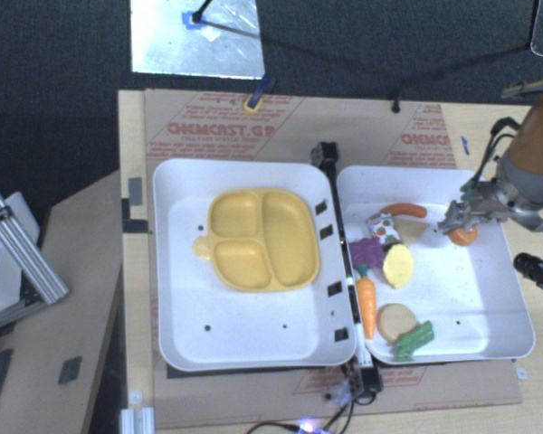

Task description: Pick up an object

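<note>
The right bin (pixel 489 324) holds several toy foods. A red sausage (pixel 403 211) lies near its back wall, and a purple piece (pixel 366 252) lies next to a small printed box (pixel 384 229). Further forward are a yellow lump (pixel 398 266), a carrot (pixel 367 305), a tan round piece (pixel 395 319) and a green piece (pixel 415 338). My gripper (pixel 456 219) hangs low over the right part of this bin. A small orange piece (pixel 466 236) sits directly under its tip, partly hidden by it; whether it is held is unclear.
The left bin (pixel 181 324) carries a yellow divided plate (pixel 258 240). A black divider with clips (pixel 337 242) runs between the bins. A silver sheet (pixel 197 23) lies beyond the bench, and a metal frame (pixel 18 251) stands at far left.
</note>
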`<move>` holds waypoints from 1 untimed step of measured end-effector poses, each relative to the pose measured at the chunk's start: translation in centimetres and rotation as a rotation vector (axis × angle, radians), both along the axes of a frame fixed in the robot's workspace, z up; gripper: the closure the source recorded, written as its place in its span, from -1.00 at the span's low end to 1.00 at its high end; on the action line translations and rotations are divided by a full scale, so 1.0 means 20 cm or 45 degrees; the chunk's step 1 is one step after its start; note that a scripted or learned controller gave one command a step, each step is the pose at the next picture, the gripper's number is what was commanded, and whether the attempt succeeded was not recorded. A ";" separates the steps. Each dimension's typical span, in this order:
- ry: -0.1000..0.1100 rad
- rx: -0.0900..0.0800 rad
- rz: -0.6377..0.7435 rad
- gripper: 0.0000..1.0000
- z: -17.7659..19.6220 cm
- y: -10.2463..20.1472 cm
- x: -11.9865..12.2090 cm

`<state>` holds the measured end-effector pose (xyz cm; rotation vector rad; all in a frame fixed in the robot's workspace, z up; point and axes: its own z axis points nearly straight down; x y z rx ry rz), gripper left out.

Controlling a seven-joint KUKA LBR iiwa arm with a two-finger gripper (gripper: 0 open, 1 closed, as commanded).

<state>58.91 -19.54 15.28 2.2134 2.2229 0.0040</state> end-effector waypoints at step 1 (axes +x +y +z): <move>-0.005 -0.002 0.001 1.00 0.32 -0.01 0.03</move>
